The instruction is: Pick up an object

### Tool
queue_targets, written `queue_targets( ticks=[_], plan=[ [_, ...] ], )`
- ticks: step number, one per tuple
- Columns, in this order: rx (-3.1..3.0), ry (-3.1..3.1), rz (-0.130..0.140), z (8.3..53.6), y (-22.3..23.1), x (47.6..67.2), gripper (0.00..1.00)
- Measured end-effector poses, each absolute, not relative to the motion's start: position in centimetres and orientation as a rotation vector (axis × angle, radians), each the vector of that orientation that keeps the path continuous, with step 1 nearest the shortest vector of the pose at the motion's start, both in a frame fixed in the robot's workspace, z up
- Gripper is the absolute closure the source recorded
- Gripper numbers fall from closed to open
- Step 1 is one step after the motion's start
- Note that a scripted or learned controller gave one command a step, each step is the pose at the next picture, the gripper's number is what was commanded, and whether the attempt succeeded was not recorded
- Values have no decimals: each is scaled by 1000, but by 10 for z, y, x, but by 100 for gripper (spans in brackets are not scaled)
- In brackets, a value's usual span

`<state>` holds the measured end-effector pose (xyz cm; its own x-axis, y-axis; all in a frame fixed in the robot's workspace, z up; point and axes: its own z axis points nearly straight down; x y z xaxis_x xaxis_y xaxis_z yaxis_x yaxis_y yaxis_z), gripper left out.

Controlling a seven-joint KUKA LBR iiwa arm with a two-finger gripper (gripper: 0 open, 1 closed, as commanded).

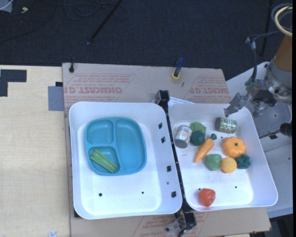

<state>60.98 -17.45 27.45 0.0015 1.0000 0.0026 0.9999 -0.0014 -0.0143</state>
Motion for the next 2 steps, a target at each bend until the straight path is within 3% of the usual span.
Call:
queue_targets(
  ticks=[1,2],
  plan=[
    [-2220,-2222,1,282,-174,612,0],
    [-2215,-2218,7,218,-170,614,0]
  ],
)
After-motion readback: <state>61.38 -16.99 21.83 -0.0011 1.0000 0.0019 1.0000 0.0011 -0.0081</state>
